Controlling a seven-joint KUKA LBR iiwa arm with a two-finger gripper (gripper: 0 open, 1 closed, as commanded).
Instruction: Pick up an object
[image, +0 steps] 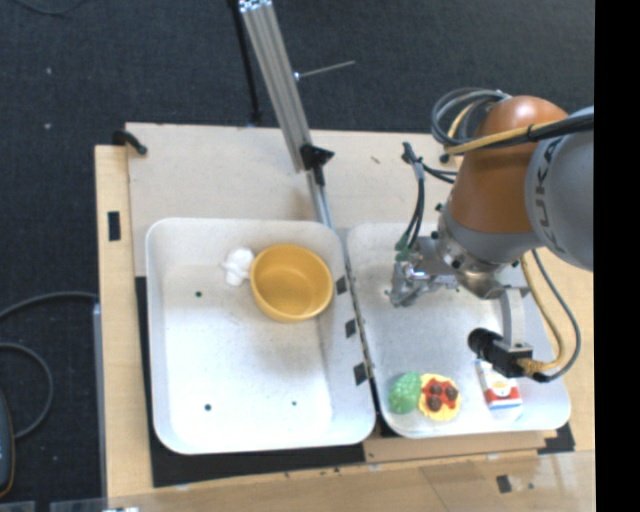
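Yellow bowl sits near the top of the left bin, touching a small white lump. Over the right bin the arm's end effector hangs near the upper left part; whether it is wide or narrow cannot be told. Along that bin's lower edge lie a green piece, a red-and-yellow toy and a small carton.
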